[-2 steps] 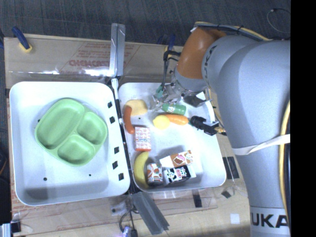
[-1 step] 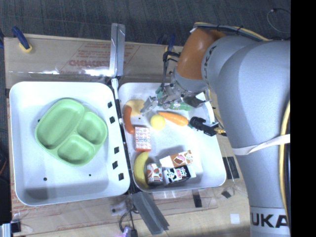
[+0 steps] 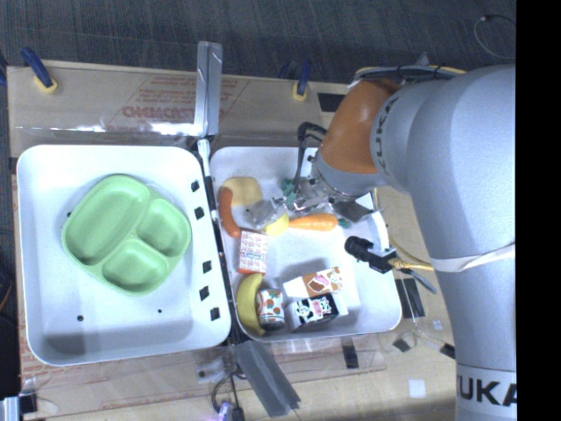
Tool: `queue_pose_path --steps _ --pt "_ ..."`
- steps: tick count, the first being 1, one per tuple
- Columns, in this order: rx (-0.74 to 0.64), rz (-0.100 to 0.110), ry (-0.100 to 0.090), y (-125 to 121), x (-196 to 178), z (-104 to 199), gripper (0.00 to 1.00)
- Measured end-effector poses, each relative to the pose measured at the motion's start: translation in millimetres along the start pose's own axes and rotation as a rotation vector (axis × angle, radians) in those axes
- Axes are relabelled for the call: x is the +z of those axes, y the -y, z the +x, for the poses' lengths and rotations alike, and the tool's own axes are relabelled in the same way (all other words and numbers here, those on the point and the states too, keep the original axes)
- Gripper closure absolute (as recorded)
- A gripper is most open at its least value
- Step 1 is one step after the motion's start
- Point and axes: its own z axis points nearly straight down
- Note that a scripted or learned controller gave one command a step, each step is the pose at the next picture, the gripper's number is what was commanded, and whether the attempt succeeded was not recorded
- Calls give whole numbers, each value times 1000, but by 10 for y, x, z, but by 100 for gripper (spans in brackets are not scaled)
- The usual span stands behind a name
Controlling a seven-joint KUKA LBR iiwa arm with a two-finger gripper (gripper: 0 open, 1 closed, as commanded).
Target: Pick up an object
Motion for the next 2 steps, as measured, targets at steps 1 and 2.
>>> queue_pose_path --steps 1,2 --pt "-3 1 0 -5 -101 4 100" --pt "117 -2 1 -215 -1743 760 100"
